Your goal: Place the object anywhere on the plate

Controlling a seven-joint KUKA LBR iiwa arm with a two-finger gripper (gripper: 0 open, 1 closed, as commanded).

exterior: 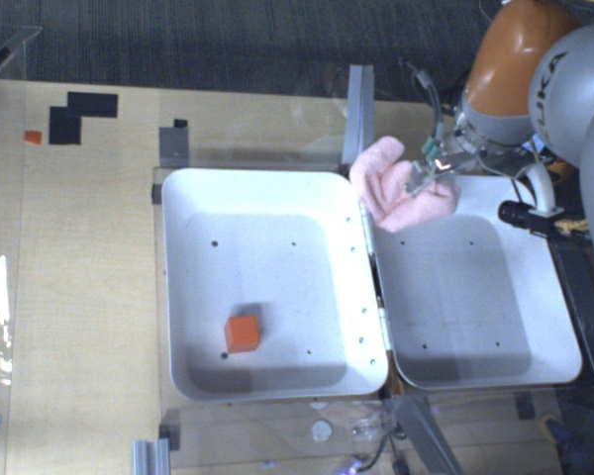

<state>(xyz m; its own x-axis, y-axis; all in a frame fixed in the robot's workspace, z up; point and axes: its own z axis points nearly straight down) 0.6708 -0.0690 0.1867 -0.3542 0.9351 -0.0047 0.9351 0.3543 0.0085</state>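
The gripper (431, 166) is hanging above the far left corner of the right bin (475, 364), and a pink cloth (401, 194) is bunched directly beneath and around its tip. The cloth is spreading out from the tip toward the left, reaching over the divide between the two bins, with its longer run lying roughly across the bins and not along them. The metal tip seems to be sinking into the folds, and the cloth looks lifted off the bin floor, so it is probably being pinched; yet the fingers themselves are buried in fabric, and whether they are spread or pressed together I cannot tell. No plate is showing anywhere near the gripper. To the gripper's left and well nearer the camera, a small orange block (243, 333) is lying on the floor of the left bin (208, 206), well apart from the cloth. Judging from this, the coming move is turning on a leftward carry, with the trailing lobe of cloth leading the way and likely to drag over the bin rims.
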